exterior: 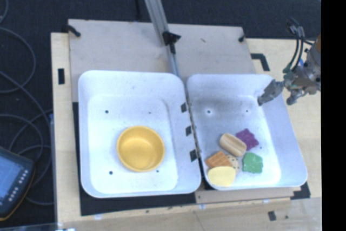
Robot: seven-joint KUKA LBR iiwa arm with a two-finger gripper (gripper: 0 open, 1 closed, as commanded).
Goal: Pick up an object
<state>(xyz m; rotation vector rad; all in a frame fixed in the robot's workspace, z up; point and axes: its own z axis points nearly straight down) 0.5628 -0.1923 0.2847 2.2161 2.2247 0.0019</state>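
Note:
The right bin [216,94] holds a cluster of small toys near its front: a tan bread-like piece [233,144], a purple piece [248,138], a green piece [252,163], an orange waffle-like piece [218,159] and a pale yellow piece [221,176]. My gripper [281,93] hangs over the right bin's far right rim, well behind the toys. Its two fingers stand apart with nothing between them.
A yellow bowl [140,148] sits in the left bin [97,100]. A slanted metal rail [154,2] runs down from the top to the gap between the bins. Cables lie on the dark floor at left, with a tablet [12,181] at the lower left.

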